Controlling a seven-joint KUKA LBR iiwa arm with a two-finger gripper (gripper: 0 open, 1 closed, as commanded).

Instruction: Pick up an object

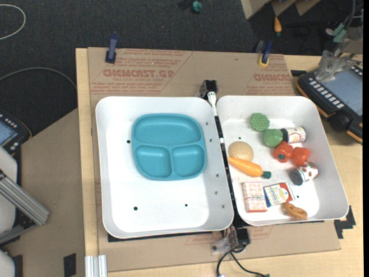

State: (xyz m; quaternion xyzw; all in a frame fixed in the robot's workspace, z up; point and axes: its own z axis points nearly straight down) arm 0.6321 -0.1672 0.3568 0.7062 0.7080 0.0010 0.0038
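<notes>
The right bin (323, 192) holds several small toy foods. A green bumpy piece (259, 121) lies at the top, with a green round piece (273, 137) and a small white can (295, 135) just below it. Two red pieces (292, 153) sit mid-right. A tan bun (241, 150) and an orange carrot (248, 167) lie near the bin's left wall. A dark-and-white item (302, 175), a pink box (253, 196), a small carton (278, 193) and a brown pastry (296, 211) fill the lower part.
The left bin (115, 206) holds a teal divided plate (169, 146). Both bins rest on a brown board (144, 71) with blue clamps at its far edge. A tablet-like pendant (337, 91) lies at the right, beyond the bins.
</notes>
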